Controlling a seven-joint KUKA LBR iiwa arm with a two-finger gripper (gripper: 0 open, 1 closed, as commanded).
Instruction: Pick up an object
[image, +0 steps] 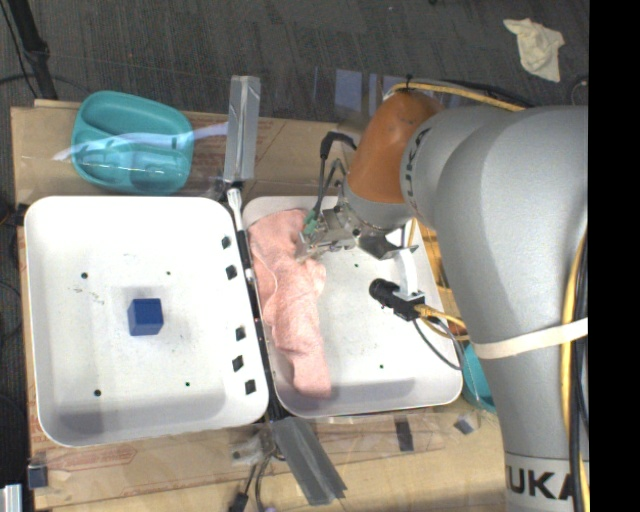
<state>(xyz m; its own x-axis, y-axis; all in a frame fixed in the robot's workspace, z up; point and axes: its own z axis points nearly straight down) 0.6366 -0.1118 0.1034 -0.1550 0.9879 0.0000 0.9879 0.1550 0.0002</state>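
Observation:
A pink cloth (290, 300) lies crumpled along the left side of the right bin (400, 380). A small blue cube (146, 316) sits in the left bin (120, 240). My gripper (318, 238) is low over the upper end of the pink cloth, at the top of the right bin. The grey arm with its orange band reaches in from the right and covers much of that bin's right side.
A teal plastic scoop (132, 142) rests on the bench beyond the left bin. A grey divider bar (240, 130) stands between the bins at the back. A black cable fitting (392, 296) hangs over the right bin. A crumpled rag (535, 45) lies on the floor, top right.

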